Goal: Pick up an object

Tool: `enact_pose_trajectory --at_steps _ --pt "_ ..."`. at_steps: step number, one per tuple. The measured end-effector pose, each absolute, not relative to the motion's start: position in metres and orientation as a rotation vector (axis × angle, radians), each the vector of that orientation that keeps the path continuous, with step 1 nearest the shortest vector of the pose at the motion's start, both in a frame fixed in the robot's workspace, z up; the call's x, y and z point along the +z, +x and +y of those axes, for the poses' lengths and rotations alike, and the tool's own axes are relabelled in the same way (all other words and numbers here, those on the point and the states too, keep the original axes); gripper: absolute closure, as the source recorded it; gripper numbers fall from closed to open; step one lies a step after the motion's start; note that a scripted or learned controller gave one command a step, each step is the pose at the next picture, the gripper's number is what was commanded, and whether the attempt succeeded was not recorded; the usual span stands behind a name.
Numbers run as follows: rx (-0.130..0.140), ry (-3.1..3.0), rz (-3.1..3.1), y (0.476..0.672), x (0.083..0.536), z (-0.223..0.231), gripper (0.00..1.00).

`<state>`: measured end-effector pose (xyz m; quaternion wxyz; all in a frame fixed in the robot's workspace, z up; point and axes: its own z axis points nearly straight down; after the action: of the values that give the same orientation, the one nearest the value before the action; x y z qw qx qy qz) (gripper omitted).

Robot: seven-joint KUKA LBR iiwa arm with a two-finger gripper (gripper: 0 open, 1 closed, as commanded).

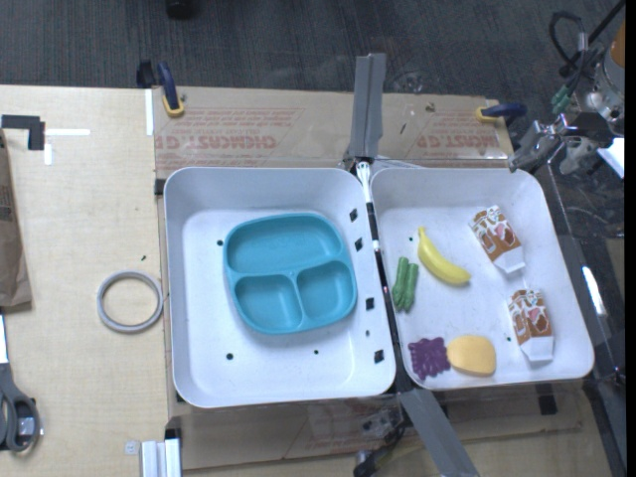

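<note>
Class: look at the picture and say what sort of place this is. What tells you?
Probably a robot test bench: two white bins clamped side by side, toy food like a banana, and cabling at the edge.

Bright even overhead light, soft faint shadows, sharp focus, mild grain

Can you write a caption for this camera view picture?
Blue three-part plastic tray in left white bin; yellow toy banana in right white bin.
</note>
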<state>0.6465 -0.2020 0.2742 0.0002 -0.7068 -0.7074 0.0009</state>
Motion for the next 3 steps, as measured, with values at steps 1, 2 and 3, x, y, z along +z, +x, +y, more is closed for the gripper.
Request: enact_pose_trajectory --at_steps 1,2,3 --pt "0.002 -2.77 -1.463 0.653 0.132 -0.217 0.0" --pt "0.004 -2.722 -1.566 0.659 0.117 -0.201 0.0" --pt "0.005 -3.026 -0.841 0.658 0.11 -0.126 0.0"
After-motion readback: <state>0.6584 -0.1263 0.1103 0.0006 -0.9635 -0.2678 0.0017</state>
